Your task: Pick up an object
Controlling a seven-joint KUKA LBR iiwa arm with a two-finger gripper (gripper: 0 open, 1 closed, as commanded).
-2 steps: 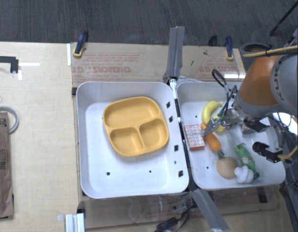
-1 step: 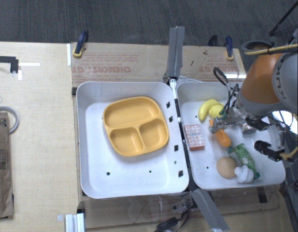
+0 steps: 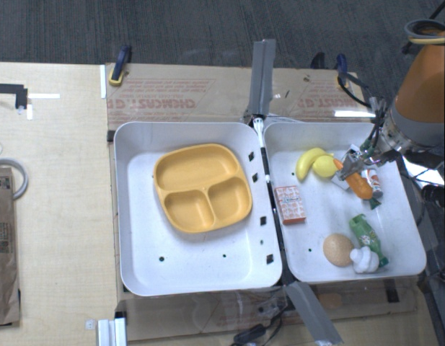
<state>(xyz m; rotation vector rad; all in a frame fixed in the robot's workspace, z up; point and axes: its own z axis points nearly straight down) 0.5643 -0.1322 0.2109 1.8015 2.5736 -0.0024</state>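
The right bin (image 3: 402, 215) holds several objects. A yellow banana (image 3: 314, 163) lies at its upper middle, and an orange carrot-like piece (image 3: 360, 187) lies just right of it. Below them are a small pink box (image 3: 290, 204), a tan egg-shaped ball (image 3: 338, 250) and a green bottle with a white cap (image 3: 367, 245). My gripper (image 3: 354, 167) is low in the right bin, right over the orange piece and close beside the banana. The arm's orange band (image 3: 423, 85) rises above it at the right edge.
The left bin (image 3: 135, 251) holds a yellow three-section plate (image 3: 203, 187). A grey bar (image 3: 262, 78) stands behind the seam between the bins. Cardboard (image 3: 179, 96) with blue clamps lies behind them. A brown paper bag (image 3: 2, 244) sits at the far left.
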